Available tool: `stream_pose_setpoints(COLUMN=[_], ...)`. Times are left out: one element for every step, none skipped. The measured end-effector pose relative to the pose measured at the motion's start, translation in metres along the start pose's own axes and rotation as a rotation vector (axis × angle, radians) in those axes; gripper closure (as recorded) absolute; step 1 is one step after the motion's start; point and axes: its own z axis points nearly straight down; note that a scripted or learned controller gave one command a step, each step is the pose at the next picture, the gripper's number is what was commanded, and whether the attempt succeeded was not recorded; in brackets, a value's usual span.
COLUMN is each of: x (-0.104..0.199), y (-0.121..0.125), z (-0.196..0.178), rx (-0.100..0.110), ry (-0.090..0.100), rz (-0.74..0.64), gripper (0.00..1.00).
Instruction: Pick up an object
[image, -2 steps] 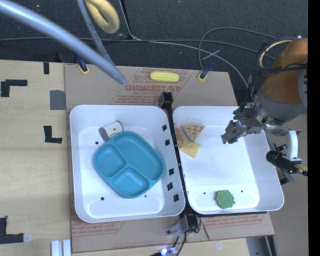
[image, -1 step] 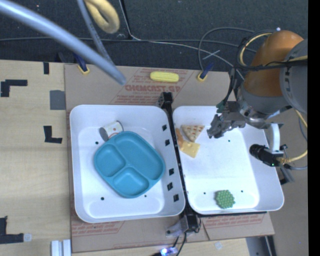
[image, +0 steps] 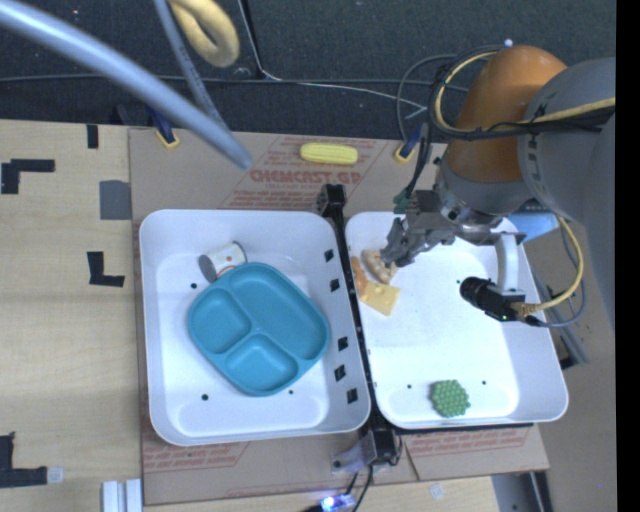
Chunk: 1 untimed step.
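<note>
My gripper reaches down into the right bin at its upper left part, just right of a small tan and orange food-like object. A yellow wedge lies directly below that object. A green bumpy ball rests near the right bin's front edge. In the left bin lies a blue divided plate with a small white cup on its side at the plate's upper left.
A yellow banana-like toy lies on the cardboard behind the bins. A black divider runs between the two bins. A black cylindrical part of the arm hangs over the right bin's middle. Cables loop above the arm.
</note>
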Motion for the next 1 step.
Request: stream_pose_setpoints(x=[0.0570], y=[0.0178], z=[0.0139], rx=[0.001], ry=[-0.001], rz=[0.000], gripper=[1.00])
